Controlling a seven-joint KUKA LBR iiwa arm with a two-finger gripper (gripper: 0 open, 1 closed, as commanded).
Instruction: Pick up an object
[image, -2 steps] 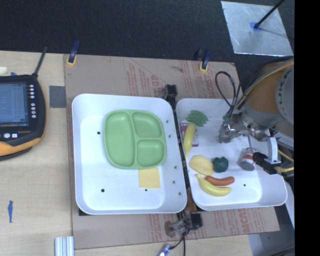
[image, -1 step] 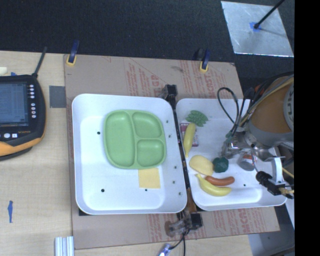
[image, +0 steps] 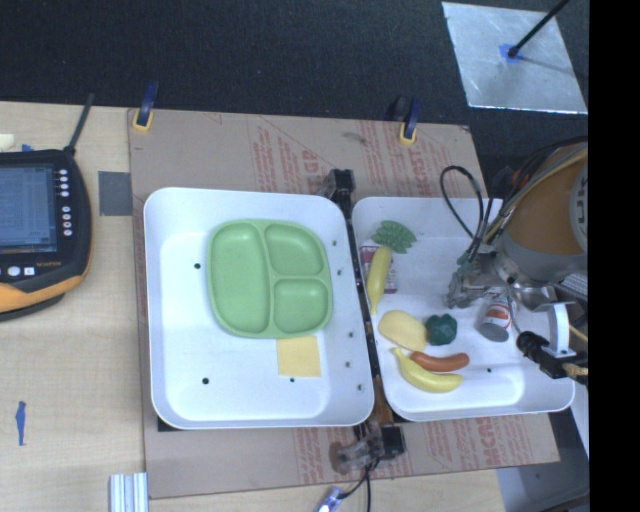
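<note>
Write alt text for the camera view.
A grey robot arm's tool hangs over the right white bin beside toy foods, including a yellow plastic banana and red sausage. The left white bin holds a green divided plate.

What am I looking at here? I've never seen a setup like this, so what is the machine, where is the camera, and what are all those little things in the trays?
You are looking down, at a slant, from one fixed camera above a workbench. The grey and orange shape at the right is a robot arm; its gripper, a two-finger claw, hangs over the right bin. I can't tell from here whether it grips anything.

Two shallow white bins sit side by side. The left bin holds a green divided plate and a flat yellow square. The right bin holds toy food: a leafy green piece, a corn cob, a pale yellow lump, a dark green item, a red sausage, a banana and a small can.

The device at far left is a handheld control pad.
</note>
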